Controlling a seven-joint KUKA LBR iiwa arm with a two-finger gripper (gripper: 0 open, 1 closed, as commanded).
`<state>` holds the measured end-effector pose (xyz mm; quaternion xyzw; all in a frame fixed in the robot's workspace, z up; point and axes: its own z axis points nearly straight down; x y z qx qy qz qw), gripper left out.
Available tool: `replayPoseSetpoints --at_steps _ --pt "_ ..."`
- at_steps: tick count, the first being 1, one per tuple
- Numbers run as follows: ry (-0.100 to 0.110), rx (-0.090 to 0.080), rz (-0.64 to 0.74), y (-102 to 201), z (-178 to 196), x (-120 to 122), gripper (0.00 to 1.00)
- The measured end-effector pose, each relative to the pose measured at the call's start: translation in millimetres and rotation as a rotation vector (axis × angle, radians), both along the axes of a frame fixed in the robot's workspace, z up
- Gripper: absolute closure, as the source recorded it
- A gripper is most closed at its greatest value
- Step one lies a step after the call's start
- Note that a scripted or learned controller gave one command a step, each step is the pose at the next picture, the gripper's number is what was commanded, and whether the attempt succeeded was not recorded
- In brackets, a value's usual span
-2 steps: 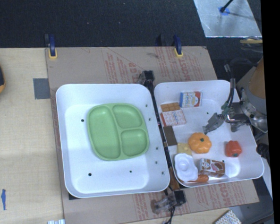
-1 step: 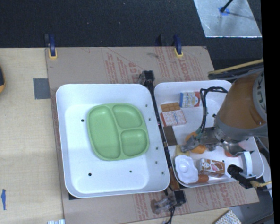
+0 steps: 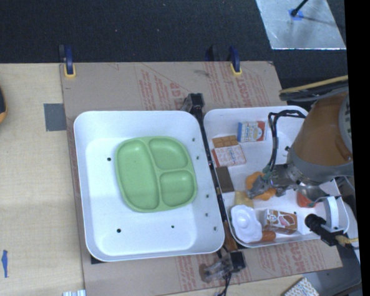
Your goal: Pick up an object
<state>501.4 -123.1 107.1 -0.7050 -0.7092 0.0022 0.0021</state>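
The gripper (image 3: 267,187) sits low over the right bin (image 3: 216,120), its tip among the clutter. The view is too dark and crowded there to tell whether it is parted, closed, or gripping anything. Touching its tip on the side away from the arm is a small orange object (image 3: 256,182), possibly pinched, though that cannot be made out. Just below the gripper, toward the bin's near wall, lies a printed packet (image 3: 282,220), and beside that a white round lid (image 3: 244,221) with a small orange piece (image 3: 268,235) against it. Beyond the gripper, toward the far wall, are two reddish-brown card packets (image 3: 228,155) and, further still, a small blue-and-white box (image 3: 251,131). A dark brown strip (image 3: 223,176) lies along the wall farthest from the arm. Well apart from the gripper, past that wall, the left bin (image 3: 90,181) holds a green divided plate (image 3: 155,173). Both bins rest on a cardboard sheet (image 3: 137,84).
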Motion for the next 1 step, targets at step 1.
replayPoseSetpoints --at_steps 1 --pt "-0.019 -0.002 0.004 19.7 90.5 101.3 1.00"
